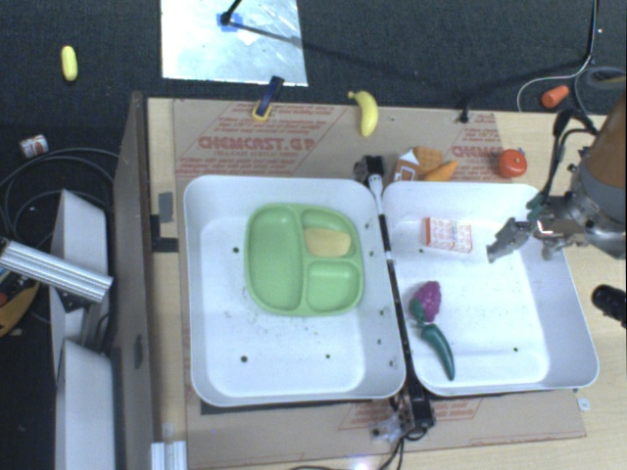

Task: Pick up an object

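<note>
Fingers appear apart, nothing between them, hovering over right bin. Candidates, left to right: purple fruit and green pepper, lower-left of fingers; red-and-white packet, just left. Packet likely easiest: descend straight, straddle edges, close only once low.

Overhead slanted view of both bins

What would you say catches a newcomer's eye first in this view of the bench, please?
Most striking is the light green divided plastic plate in the middle of the left white bin, with a pale yellow piece in its upper right compartment. In the right white bin, a purple and green toy vegetable lies above a dark green toy pepper, and the grey gripper hovers beside a small red and white packet.
</note>
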